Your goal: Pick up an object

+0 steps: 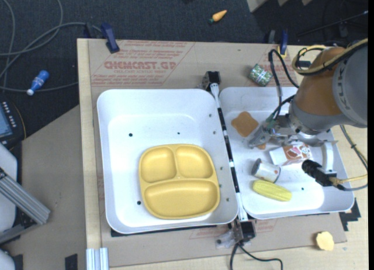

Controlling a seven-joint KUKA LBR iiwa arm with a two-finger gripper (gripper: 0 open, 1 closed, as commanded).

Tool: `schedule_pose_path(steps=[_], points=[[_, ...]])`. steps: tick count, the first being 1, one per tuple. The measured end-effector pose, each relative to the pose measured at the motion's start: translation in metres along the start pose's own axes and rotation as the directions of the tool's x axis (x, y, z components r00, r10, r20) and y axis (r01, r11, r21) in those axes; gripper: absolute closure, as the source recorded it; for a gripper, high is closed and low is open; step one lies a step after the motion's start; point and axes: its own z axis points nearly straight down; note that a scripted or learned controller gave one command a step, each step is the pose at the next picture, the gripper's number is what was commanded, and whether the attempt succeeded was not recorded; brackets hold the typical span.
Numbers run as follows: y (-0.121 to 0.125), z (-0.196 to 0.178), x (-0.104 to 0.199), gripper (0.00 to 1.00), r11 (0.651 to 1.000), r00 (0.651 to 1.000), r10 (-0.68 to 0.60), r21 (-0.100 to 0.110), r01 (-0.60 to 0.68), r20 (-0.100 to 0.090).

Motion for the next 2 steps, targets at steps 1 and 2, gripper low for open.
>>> schedule_pose_path(steps=[1, 2], points=[[-0.060, -0.006, -0.003, 0.00, 1.000, 1.000, 0.000, -0.003, 0.000, 0.000], [-0.076, -0.006, 0.005, 0.00, 1.000, 1.000, -0.002, -0.007, 0.002, -0.001]])
